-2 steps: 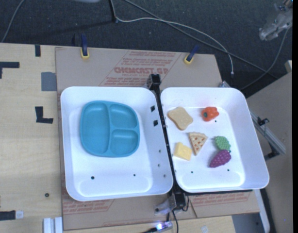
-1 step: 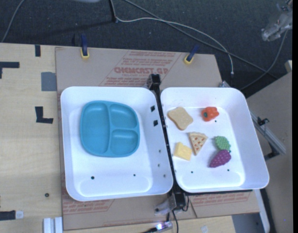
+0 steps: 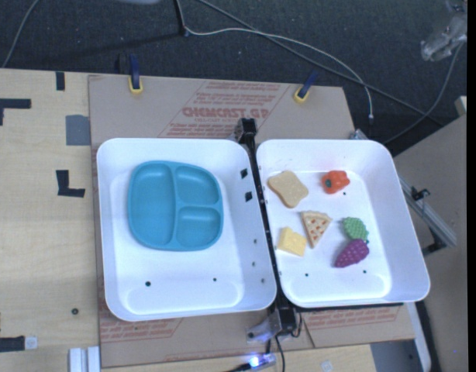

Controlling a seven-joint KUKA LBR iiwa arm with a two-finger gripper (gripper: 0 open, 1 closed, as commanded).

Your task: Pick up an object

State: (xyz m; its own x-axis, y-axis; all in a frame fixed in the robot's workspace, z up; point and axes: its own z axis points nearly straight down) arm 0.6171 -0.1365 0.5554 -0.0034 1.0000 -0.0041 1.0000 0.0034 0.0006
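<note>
- Toy food is sitting in the right white plastic bin [image 3: 393, 231]: tan bread slice [image 3: 288, 188], red-orange tomato [image 3: 336, 180], waffle wedge [image 3: 316, 226], yellow cheese block [image 3: 292, 242], purple grapes [image 3: 351, 253].
- Nothing's getting lifted yet, so the pick looks like it's at the very start.
- Can't tell the pincer's state.
- Next move probably means dropping over one piece.

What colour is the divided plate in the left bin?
Light blue plate, plain, seen in the camera view.

A divided plate [image 3: 176, 206] is set in the left bin [image 3: 114, 285]; six toy foods [image 3: 321, 217] are scattered in the right bin [image 3: 405, 281].
</note>
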